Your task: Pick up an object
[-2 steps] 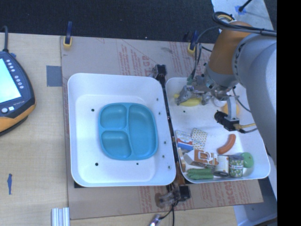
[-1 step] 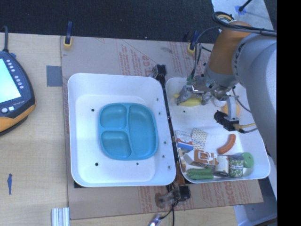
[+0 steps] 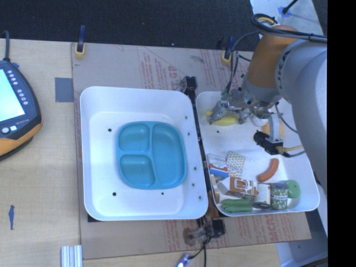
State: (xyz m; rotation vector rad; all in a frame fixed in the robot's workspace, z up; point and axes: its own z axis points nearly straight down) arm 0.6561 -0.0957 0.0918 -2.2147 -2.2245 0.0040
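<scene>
A pale wooden bench carries a sheet of brown cardboard printed with red lettering, and on that sheet two white bins sit side by side. Beyond the bench's far edge the floor is dark and speckled.

The grey arm, with its orange band, leans in over the far end of the right bin. The left bin touches the right bin along their shared edge and holds a blue divided plate.

An orange-rimmed control pendant lies on the bench well left of the left bin. A grey tape patch sits on the bench just off the left bin's far left corner, and two yellow-and-blue clamps pin the cardboard's far edge.

The gripper hangs low at the right bin's far left corner, just above a yellow object lying on the bin floor; whether its fingers are apart or together cannot be made out, and nothing is seen between them.

Toward the right bin's near end lie small cartons, a red sausage, a green pod and a green-labelled can, clustered together.
</scene>
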